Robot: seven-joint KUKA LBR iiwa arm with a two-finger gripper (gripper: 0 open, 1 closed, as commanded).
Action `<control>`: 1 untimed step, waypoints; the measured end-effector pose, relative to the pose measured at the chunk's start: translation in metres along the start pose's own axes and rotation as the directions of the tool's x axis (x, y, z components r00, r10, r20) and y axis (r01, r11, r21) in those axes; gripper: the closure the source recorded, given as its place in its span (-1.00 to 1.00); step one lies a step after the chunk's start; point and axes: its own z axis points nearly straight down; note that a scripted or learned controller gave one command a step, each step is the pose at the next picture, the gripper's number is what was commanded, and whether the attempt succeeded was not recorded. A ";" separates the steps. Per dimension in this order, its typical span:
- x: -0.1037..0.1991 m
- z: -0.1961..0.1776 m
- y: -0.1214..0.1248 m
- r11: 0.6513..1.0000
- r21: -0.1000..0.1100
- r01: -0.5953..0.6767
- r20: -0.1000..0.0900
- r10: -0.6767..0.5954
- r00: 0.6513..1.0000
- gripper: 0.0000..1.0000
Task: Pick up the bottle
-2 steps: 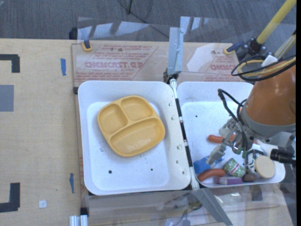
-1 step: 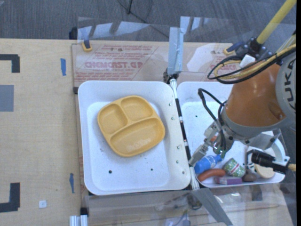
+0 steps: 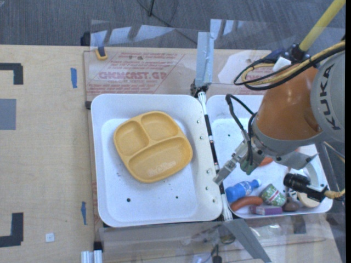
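While the arm [image 3: 290,108] hangs over the right bin [image 3: 222,126], its gripper [image 3: 237,163] sits low near the bin's left wall; whether it is wide or narrow cannot be told. Bottle [image 3: 242,189]: blue, lying flat just below the gripper, apart from it, long axis slanting toward the upper right. Left bin [image 3: 104,163], beyond the gripper's far side, carries a yellow divided plate [image 3: 153,146]. Small clutter crowds the bottle's lower side, leaving little room.

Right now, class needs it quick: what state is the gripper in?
Gripper: cannot be told; it hangs over the right bin, above the blue bottle, with nothing seen held.
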 end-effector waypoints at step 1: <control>-0.030 0.000 -0.051 0.999 0.003 -0.041 -0.003 0.041 0.999 -1.00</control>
